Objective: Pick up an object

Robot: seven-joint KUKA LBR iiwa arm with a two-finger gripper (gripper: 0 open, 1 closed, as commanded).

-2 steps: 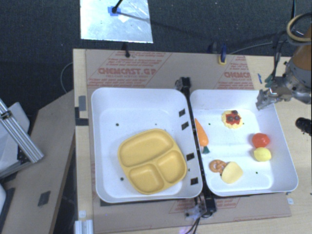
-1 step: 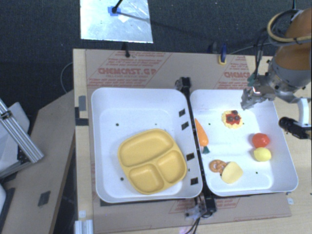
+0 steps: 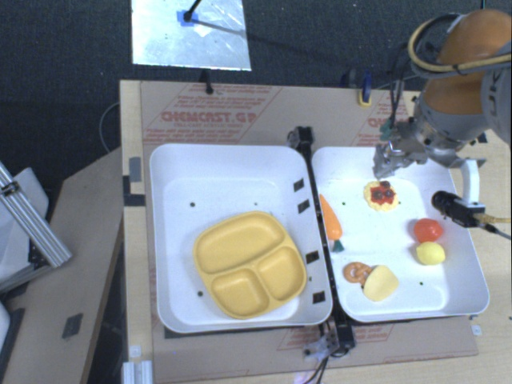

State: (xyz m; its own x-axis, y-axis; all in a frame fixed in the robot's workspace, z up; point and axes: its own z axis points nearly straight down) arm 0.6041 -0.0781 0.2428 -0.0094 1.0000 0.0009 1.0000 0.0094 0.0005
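Hovering tool point(image 3: 386, 166) just above pizza point(image 3: 382, 195).

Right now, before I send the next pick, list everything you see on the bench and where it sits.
white bins: 2, white, side by side on the bench
divided plate: 1, yellow, left bin, near front
toy carrot: 1, orange, right bin, against left wall
toy pizza: 1, yellow and red, right bin, rear
tomato: 1, red, right bin, right side
lemon: 1, yellow, just in front of tomato
pretzel: 1, brown, right bin, front
yellow wedge: 1, pale yellow, beside pretzel
gripper: 1, grey, above toy pizza
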